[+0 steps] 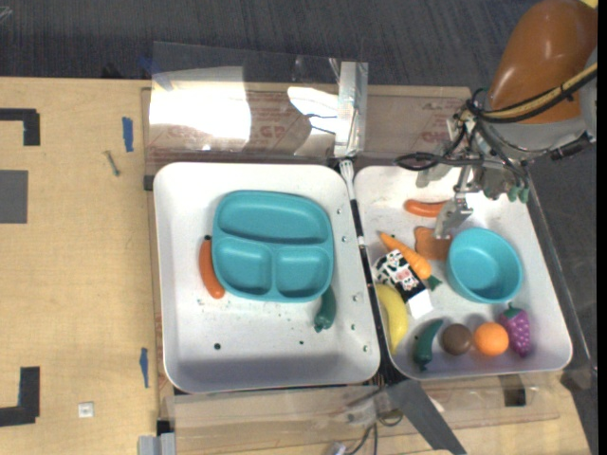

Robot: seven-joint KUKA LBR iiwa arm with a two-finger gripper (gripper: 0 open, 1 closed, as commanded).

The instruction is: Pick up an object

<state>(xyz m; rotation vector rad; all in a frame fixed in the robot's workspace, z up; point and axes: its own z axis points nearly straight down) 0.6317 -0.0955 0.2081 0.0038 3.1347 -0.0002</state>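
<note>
The hand (453, 218), grip state indiscernible, hangs in the right bin (550, 282) just beside the sausage (424, 208), which lies crosswise toward the far edge.

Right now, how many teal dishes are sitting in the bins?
2. A divided teal tray lies in the middle of the left bin. A round teal bowl sits in the right bin, right of the toy food. Smaller dishes underneath could be hidden.
</note>
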